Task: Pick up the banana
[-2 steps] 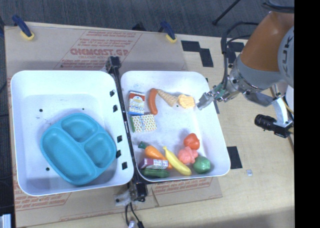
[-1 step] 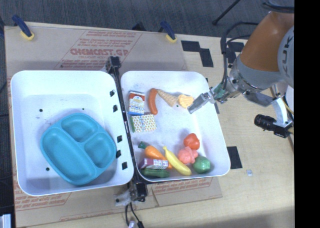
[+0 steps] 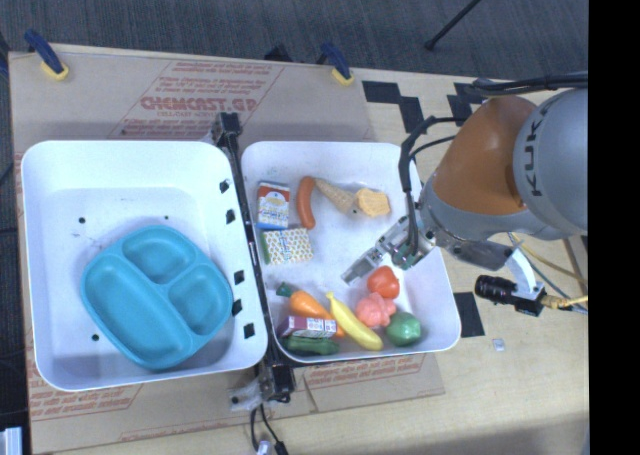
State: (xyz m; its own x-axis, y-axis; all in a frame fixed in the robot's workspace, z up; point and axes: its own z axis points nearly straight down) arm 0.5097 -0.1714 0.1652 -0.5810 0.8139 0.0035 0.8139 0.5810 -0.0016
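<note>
The yellow banana (image 3: 355, 323) lies slantwise near the front wall of the right bin (image 3: 440, 293). It sits between a small labelled box (image 3: 311, 326) and a pink toy (image 3: 374, 310). My gripper (image 3: 374, 262) hangs over the middle right of that bin, just behind a red tomato (image 3: 384, 283) and a short way behind the banana. Its fingers stand open with nothing between them. The grey arm with its orange band (image 3: 485, 168) reaches in from the right.
Around the banana lie a carrot (image 3: 303, 301), a green pepper (image 3: 404, 329) and a dark green vegetable (image 3: 311, 346). Further back are a sausage (image 3: 305, 203), an ice cream cone (image 3: 352, 199), a carton (image 3: 272, 205) and a patterned packet (image 3: 288, 245). The left bin (image 3: 40, 203) holds a blue divided plate (image 3: 155, 293).
</note>
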